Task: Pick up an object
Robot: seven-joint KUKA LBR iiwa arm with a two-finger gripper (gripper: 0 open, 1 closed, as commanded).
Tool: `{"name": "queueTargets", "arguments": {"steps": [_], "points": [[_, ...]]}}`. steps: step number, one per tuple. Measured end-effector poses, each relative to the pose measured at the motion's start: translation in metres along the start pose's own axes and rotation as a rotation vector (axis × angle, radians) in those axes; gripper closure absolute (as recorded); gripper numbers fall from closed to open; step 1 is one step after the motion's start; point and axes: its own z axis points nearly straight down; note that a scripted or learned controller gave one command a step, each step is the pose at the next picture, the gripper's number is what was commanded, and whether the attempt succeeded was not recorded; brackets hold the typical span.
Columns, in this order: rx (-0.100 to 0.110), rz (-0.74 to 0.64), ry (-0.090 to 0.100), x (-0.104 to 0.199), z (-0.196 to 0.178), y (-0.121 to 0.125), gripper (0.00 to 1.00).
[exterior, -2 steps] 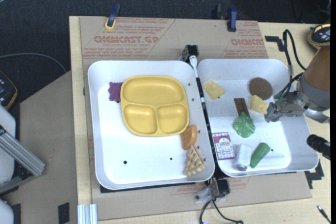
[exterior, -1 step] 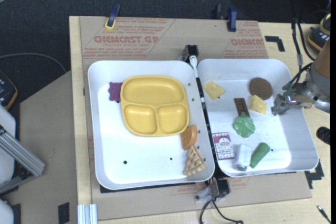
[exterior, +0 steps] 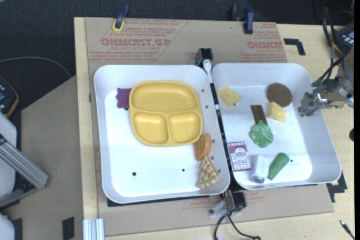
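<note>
So looking down at the bench, there are two white bins side by side. The left bin (exterior: pixel 112 177) has a yellow divided plate (exterior: pixel 166 112) sitting toward its back, with a purple thing (exterior: pixel 122 98) poking out from its left edge. Just off the plate's front right corner there's an orange-brown bread-roll-looking piece (exterior: pixel 203 146), and right below that a waffle-cone wedge (exterior: pixel 208 172) near the bin's front right corner.

The right bin (exterior: pixel 320 143) holds most of the small stuff: a pale yellow chunk (exterior: pixel 229 96) at the back left, a brown round disc (exterior: pixel 279 94) at the back right with a yellow block (exterior: pixel 277 112) touching its front edge, a dark brown bar (exterior: pixel 258 114) in the middle, a green leafy lump (exterior: pixel 261 135) just in front of that bar, a red and white packet (exterior: pixel 239 156) by the left wall, a white cylinder (exterior: pixel 260 168) and a green pepper-shaped piece (exterior: pixel 278 166) side by side at the front.

The gripper (exterior: pixel 310 105) comes in from the right and sits over the right bin's right rim, apart from all the items. Nothing is between its fingers, though whether they're spread or together, I can't tell at this size.
</note>
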Motion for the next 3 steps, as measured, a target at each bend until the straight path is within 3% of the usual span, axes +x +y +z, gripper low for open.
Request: {"name": "queueTargets", "arguments": {"steps": [1,3], "points": [[0.009,-0.004,0.006,0.053,0.011,0.008,1.0],[0.006,-0.005,0.005,0.17,0.015,0.032,1.0]]}}
